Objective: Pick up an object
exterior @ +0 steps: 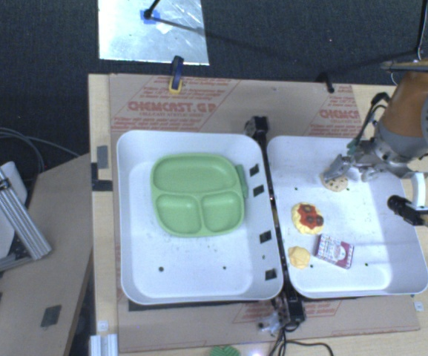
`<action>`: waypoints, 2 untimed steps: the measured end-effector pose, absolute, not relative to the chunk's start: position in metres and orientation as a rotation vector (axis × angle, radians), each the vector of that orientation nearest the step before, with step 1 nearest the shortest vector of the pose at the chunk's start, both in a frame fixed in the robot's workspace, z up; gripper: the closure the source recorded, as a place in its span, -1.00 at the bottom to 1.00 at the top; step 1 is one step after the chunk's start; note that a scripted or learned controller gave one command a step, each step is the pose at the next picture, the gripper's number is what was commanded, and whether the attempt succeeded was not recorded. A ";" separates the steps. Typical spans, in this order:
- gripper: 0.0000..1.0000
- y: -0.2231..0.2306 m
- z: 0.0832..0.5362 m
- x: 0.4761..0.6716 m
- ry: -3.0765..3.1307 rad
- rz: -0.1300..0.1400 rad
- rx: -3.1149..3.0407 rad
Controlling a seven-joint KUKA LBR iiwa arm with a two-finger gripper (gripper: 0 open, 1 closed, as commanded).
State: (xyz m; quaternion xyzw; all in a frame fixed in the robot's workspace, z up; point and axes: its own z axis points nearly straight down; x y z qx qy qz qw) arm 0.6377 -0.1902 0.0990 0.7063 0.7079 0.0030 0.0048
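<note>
While the arm reaches over the right bin [399,273]:
Gripper [337,175]: at the bin's upper middle, over a cookie [337,184].
Fingers: state cannot be told.
Pizza toy [308,218]: below the cookie.
Red packet [335,252]: lower in the bin.
Green tray [197,195]: left bin [136,273].

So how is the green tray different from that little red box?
The green tray is big, pale green and split into three compartments; the little red box is small, dark red and flat. The tray lies in the left bin, the box in the right bin. Both rest on a bin floor, apart from the gripper.
</note>
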 end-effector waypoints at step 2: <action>1.00 -0.206 0.098 0.671 2.223 0.007 2.209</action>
